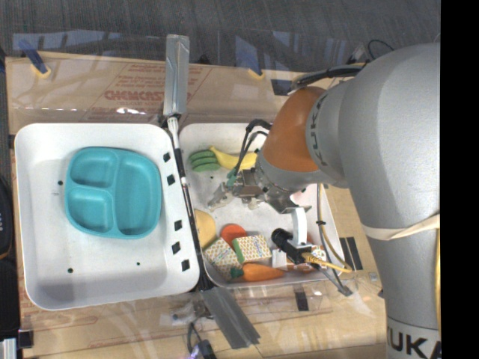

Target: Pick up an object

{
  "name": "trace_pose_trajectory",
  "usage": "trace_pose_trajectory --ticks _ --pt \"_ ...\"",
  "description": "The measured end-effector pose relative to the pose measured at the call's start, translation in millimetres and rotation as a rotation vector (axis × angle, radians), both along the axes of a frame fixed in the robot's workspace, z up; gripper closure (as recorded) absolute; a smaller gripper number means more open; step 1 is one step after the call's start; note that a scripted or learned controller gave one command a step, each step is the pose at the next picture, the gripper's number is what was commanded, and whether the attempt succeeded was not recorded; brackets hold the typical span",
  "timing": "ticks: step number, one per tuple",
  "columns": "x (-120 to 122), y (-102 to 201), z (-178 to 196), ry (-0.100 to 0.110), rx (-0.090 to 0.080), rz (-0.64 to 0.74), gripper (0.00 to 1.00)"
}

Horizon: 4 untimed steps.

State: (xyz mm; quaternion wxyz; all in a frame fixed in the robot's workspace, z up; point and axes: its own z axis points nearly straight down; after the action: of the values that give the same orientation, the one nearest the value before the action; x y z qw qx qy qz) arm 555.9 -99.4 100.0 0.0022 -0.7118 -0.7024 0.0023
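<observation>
We observe the grey arm point(389, 163) filling the right of the frame, its orange band point(288, 137) above the right bin point(196, 137). The left bin point(30, 200) holds a teal divided plate point(114, 191) at upper centre, with bare white floor along its lower and left edges. In the right bin, a yellow banana point(227, 158) and a green piece point(203, 160) lie at the upper left; a carrot point(260, 273), a patterned block point(221, 253) and a red piece point(233, 231) crowd the lower left corner. The gripper point(228, 189) hangs over the bin's centre-left floor, between these groups; we cannot tell its jaw state.
</observation>
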Motion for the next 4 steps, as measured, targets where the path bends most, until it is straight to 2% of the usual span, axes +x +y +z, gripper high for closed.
trace_pose_trajectory --ticks 1,2,3,4 --pt "76.3 -10.2 -8.7 -0.003 0.0 -0.095 0.0" --pt "100.7 7.1 -8.2 -0.004 0.001 -0.13 0.0" --pt "101.3 9.1 2.1 -0.002 0.0 -0.119 1.0" --pt "101.7 10.1 12.2 -0.002 -0.001 -0.111 1.0"
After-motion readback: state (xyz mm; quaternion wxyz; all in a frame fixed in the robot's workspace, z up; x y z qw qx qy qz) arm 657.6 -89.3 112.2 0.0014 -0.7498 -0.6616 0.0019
